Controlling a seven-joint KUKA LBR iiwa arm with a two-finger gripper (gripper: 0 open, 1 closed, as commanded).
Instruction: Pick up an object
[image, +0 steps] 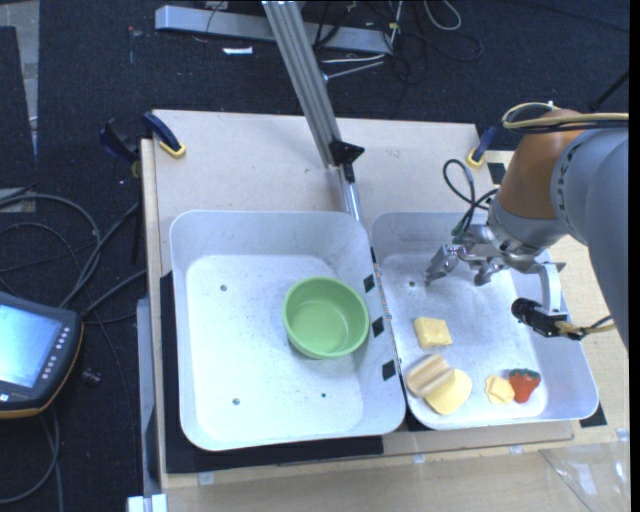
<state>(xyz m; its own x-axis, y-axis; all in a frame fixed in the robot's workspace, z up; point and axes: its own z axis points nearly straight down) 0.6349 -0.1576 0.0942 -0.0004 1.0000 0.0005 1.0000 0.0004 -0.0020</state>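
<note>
The arm reaches in from the right, and its gripper (462, 268) hangs over the upper part of the right bin (400, 235), fingers spread apart with nothing between them. Below it on the bin floor lies a pale yellow block (432, 332), just apart from the gripper. Nearer the front edge sit a tan bread-like piece (427, 373) and a yellow rounded piece (450, 391), touching each other. To their right lies a small yellow chunk (500, 389) against a red strawberry-like toy (524, 384), though the view is too coarse to be sure of that. In the left bin (200, 240) a green bowl (325, 318) stands upright near the dividing edge.
</note>
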